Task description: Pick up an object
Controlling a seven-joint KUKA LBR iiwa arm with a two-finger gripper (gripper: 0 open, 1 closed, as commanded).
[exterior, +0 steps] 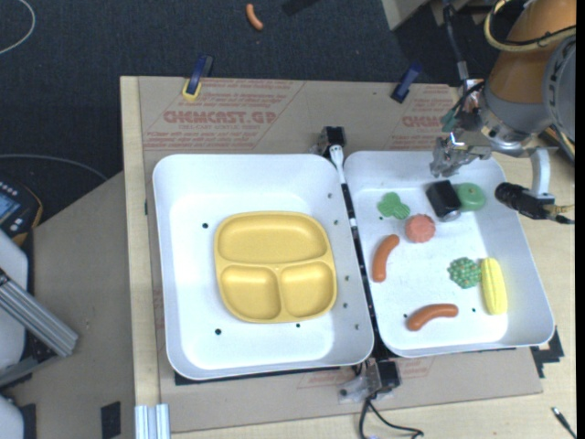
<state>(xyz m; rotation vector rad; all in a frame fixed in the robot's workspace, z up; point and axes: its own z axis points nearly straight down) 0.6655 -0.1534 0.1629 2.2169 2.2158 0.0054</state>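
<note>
A cardboard-topped bench [274, 108] stands on dark carpet, bearing two white bins. The left bin [183, 208] holds a yellow divided plate [274, 265]. The right bin [521, 245] holds toy food: two sausages [384, 257], a corn cob [494, 284], broccoli [463, 272], a pink round piece [420, 229] and green pieces [394, 206]. The gripper [445, 199] hangs over that bin's far side, just beside the pink piece; its dark tip is blurred, so how it stands can't be made out.

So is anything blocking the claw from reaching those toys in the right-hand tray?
Nothing visible does. The gripper hangs over the right bin's far edge, just above a black block; the other toys lie uncovered nearer the camera.
</note>
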